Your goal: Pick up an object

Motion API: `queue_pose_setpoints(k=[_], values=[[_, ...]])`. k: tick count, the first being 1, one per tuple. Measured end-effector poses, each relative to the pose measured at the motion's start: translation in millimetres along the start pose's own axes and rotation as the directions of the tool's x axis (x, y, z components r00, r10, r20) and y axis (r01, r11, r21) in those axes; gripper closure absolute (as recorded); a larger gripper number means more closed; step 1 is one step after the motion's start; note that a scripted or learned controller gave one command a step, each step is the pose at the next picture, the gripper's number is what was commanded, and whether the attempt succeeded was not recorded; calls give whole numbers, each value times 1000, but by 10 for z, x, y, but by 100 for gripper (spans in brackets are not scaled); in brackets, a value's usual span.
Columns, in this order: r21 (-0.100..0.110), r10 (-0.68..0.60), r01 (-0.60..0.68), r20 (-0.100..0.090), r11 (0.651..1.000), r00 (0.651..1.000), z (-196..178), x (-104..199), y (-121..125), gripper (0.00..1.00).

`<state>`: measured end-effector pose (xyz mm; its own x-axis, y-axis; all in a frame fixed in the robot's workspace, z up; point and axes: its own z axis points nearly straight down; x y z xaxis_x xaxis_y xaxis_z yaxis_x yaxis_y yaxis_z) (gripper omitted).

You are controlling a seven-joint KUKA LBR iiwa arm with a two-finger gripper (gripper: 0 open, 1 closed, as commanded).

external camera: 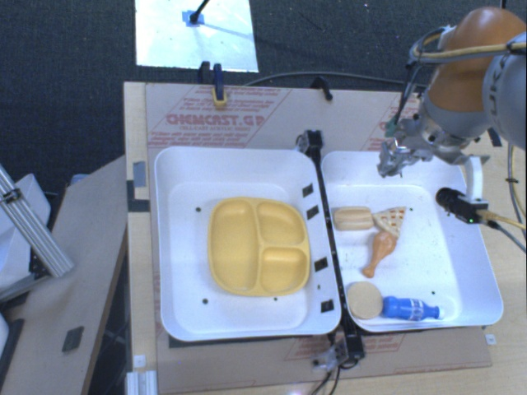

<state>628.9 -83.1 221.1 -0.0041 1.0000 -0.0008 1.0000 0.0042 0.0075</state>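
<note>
The right bin (pixel 461 262) holds a tan bread roll (pixel 352 218), a waffle-cone wedge (pixel 392 220), an orange chicken drumstick (pixel 380 253), a round cookie (pixel 365 300) and a blue bottle (pixel 409 309) lying on its side. My gripper (pixel 391 163) hangs over the far left part of the right bin, above and behind the roll and the wedge. Nothing shows between its fingers. A yellow divided plate (pixel 258 246) lies in the left bin (pixel 177 220).
A black divider with clips (pixel 323 237) runs between the two bins. A black cable plug (pixel 458 205) hangs over the right bin's far right side. The arm's orange band (pixel 473 48) is at the upper right. A blue and yellow clamp (pixel 218 85) sits at the bench's back edge.
</note>
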Motion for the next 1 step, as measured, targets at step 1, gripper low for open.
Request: queue_pose_setpoints(k=[1], values=[[7,-5,5,-3,1000,1000,-69,590,-200,100]])
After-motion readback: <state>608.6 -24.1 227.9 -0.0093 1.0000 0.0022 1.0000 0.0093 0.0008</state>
